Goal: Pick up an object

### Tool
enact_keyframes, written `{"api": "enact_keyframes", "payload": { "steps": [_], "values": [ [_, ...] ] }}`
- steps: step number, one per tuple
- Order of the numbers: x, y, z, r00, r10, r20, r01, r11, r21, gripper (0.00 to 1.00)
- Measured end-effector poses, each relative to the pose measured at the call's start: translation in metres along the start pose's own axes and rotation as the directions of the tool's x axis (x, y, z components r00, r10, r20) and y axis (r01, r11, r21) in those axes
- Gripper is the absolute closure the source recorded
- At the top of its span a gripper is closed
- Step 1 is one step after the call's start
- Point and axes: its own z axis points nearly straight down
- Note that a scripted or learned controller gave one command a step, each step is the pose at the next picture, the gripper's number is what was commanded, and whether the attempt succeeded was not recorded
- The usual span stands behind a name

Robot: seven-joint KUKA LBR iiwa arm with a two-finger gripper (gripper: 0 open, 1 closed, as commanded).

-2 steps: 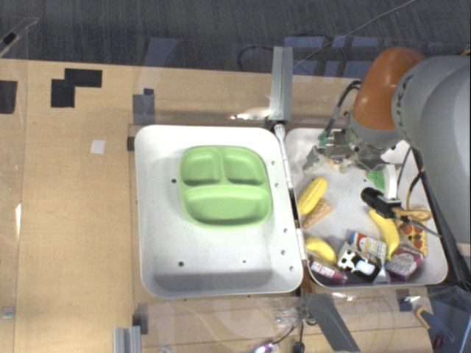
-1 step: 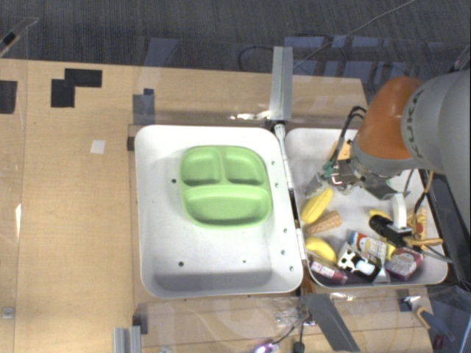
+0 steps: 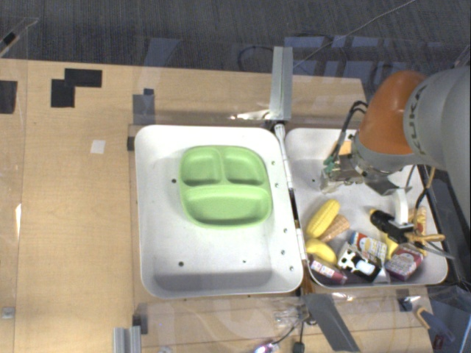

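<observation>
The gripper hovers low in the right bin; whether it is apart or together I cannot tell. Just below it lies the corn cob, the nearest pick; descend squarely across its width. The arm leans in from the right, wrist bent downward.

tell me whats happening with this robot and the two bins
A grey arm with an orange band reaches in from the right over the right bin. Its gripper is low over the bare upper part of that bin, with nothing visibly held. The toy items, including a yellow corn cob, sit piled in the bin's lower part, below the gripper. The left bin holds a green divided tray, untouched.
</observation>
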Motion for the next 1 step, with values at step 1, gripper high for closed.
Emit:
{"api": "enact_keyframes", "payload": {
  "steps": [1],
  "values": [
    [0.0, 0.0, 0.0, 1.0, 0.0, 0.0, 0.0, 1.0, 0.0, 0.0]
  ]
}}
